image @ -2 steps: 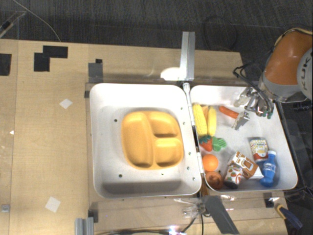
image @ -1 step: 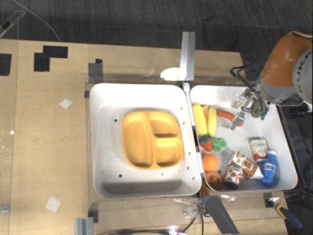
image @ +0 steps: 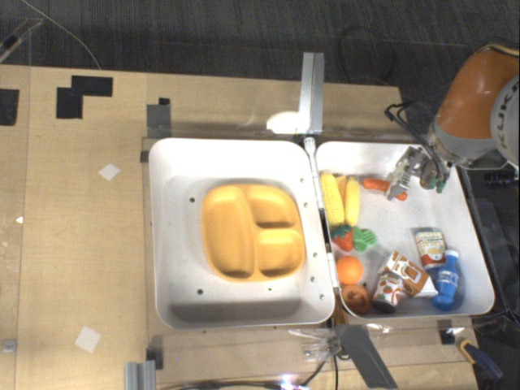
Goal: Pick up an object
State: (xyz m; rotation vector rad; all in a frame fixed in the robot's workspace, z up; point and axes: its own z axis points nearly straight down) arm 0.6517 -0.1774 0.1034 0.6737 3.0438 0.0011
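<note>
A: Where is the small orange toy carrot [image: 374, 184]?

B: In the right shallow white bin [image: 475, 242], near its far wall, long axis running left to right, its right end at the two-finger gripper [image: 409, 179].

A: Do the fingers grip it?

B: I cannot tell; they blur there, perhaps just touching its tip.

A: Neighbours?

B: Two yellow plastic corn cobs [image: 340, 199] just left, lying lengthwise front to back. The left white bin [image: 166, 218] holds a yellow divided tray [image: 250, 231].

Grey arm [image: 505, 120], orange wrist band [image: 475, 104], small metallic hand [image: 406, 177].
</note>
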